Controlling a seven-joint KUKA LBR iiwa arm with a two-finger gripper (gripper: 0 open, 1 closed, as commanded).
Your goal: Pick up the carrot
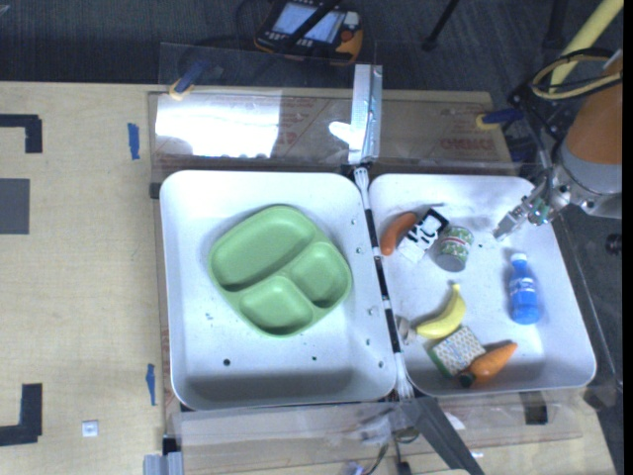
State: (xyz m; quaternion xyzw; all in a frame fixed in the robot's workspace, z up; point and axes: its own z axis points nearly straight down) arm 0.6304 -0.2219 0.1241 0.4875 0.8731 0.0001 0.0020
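We can read no brand or lettering anywhere; the small black-and-white package (427, 234) in the right bin (574, 354) bears white marks too blurred to make out, and the handheld screen device (309, 28) on the dark floor beyond the table (69, 295) shows a lit display with nothing legible.

The carrot (492, 360) lies near the front edge of the right bin, its orange body pointing up to the right, its lower end touching a speckled block like a sponge (455, 348). Just above that block sits a banana (444, 314), curved and close to the divider between the bins. Another orange, carrot-like piece (399, 231) lies at the back left of the same bin, against the black-and-white package, with a small grey-green can (453, 246) on the package's other side. A blue bottle (522, 289) lies to the right, apart from the rest.

The gripper (504, 230) hangs over the back right part of this bin, well apart from the carrot; its jaws are narrow and hold nothing.

The left bin (188, 206) carries a green divided tray (281, 267).
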